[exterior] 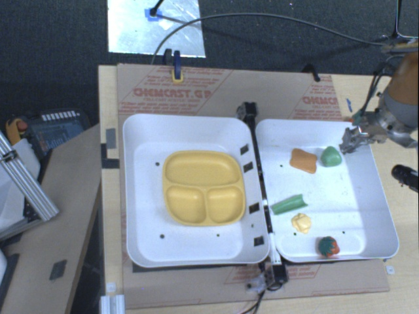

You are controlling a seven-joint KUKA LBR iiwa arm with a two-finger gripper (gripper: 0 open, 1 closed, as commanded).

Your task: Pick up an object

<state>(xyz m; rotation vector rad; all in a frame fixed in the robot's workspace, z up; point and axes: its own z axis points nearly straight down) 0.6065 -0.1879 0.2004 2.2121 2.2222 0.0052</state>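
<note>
Left bin (141, 142) holds a yellow tray (203, 187). Right bin (373, 195): orange piece (303, 160), green ball (330, 156) at 12 o'clock. Gripper (352, 139) sits at the ball's 2 o'clock, nothing held; jaw state I cannot tell. Approach step; next, descend over the ball.

Arm (400, 93) enters from the right edge, upper part of the view; only its last section shows, grey body with an orange band above the wrist; wrist angles down and leftward; gripper (351, 140) sits low at the arm's left end, small metallic tip pointing down-left; cables run along the wrist's upper side; gripper too small and blurred to read its state; nothing visibly held at the tip.
</note>
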